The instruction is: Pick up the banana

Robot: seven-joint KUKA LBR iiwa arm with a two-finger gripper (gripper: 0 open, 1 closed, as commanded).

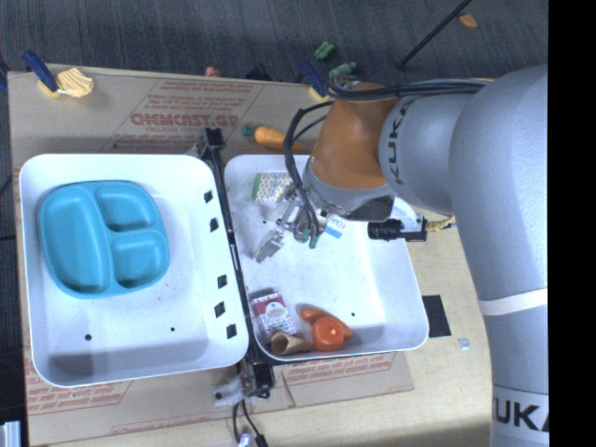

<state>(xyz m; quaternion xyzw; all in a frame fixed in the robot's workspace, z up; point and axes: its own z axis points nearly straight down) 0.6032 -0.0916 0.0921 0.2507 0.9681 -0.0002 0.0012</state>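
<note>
Gripper (291,226) of the grey arm (484,156) hangs low over the far-left part of the right bin (396,287), just beside a green-dotted packet (271,187). Its metal parts blur together, so I cannot tell whether it is open or closed, and nothing can be seen held in it.

Both white bins sit on a bench (140,110) covered with brown cardboard printed in red lettering. Blue clamps (37,67) grip its far edge, and dark grey carpet (140,17) lies beyond. The left bin (56,361) holds a blue divided tray (102,237). An orange object (269,138) lies on the cardboard just behind the right bin.

Along the right bin's near wall lie a red and white box (269,310), a brown cone-shaped item (290,345) and a round orange item (328,331).

I cannot tell where the banana lies, nor which way its long axis points; the arm covers the bin's far right side.
</note>
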